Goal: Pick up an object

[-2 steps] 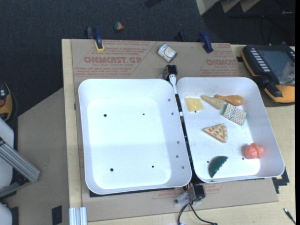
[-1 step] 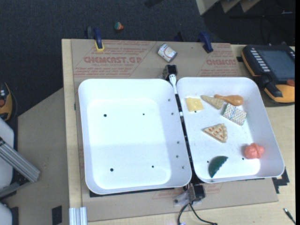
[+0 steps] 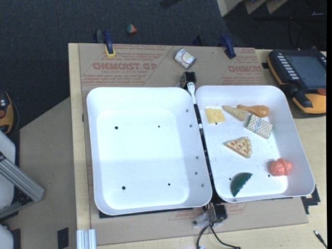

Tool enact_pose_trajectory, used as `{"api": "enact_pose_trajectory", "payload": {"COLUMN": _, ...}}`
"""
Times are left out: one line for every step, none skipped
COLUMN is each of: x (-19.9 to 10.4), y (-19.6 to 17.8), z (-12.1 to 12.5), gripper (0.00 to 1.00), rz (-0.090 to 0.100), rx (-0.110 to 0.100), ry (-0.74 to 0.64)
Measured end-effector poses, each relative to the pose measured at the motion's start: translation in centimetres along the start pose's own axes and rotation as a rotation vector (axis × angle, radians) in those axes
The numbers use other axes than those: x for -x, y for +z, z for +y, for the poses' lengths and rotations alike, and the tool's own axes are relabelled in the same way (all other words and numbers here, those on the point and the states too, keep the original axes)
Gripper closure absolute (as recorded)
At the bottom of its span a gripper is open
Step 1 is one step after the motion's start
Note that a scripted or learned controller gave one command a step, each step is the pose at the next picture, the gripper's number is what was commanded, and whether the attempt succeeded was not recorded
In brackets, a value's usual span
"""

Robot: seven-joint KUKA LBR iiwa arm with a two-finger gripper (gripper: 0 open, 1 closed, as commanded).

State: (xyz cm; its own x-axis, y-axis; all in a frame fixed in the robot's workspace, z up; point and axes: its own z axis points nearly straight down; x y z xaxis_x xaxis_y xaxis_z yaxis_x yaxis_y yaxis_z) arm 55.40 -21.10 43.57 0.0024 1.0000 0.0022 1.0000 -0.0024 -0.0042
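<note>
Dark blue-grey carpet lies behind a tan cardboard-covered surface printed with red lettering and held at its far edge by a yellow-tipped clamp and a blue clamp. Two shallow white plastic bins sit side by side on it, touching along a dark seam. The left bin shows a bare white floor with a few small dark dots. The right bin holds the loose objects. Near its far left corner lies a pale yellow square block. Just beside that, a tan wedge-shaped piece touches an orange, spoon-like elongated piece. Directly below these sits a small patterned teal-and-white box, tilted. Toward the middle rests a triangular toy pizza slice with red spots. Near the front edge lies a dark green leaf-shaped item, and close to the right wall a pink rounded lump, well apart from the leaf.

Outside the bins, a small white-and-yellow box rests on the cardboard near the far edge, and a black-and-orange handheld pendant with a screen lies at the right. A tiny multicoloured object sits on the carpet. The claw's state cannot be told.
</note>
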Motion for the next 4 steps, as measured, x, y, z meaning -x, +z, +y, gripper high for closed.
{"api": "enact_pose_trajectory", "payload": {"x": -4.5, "y": 17.5, "z": -1.5, "gripper": 1.0, "rz": 0.005, "rx": -0.013, "ry": -0.004}}
{"api": "enact_pose_trajectory", "payload": {"x": -6.6, "y": -3.3, "z": -1.8, "gripper": 1.0, "rz": -0.007, "rx": 0.025, "ry": -0.007}}
{"api": "enact_pose_trajectory", "payload": {"x": -9.3, "y": 2.5, "z": -7.8, "gripper": 1.0, "rz": 0.0, "rx": -0.003, "ry": -0.003}}
{"api": "enact_pose_trajectory", "payload": {"x": -15.9, "y": 12.2, "z": -7.5, "gripper": 1.0, "rz": 0.001, "rx": -0.007, "ry": -0.009}}
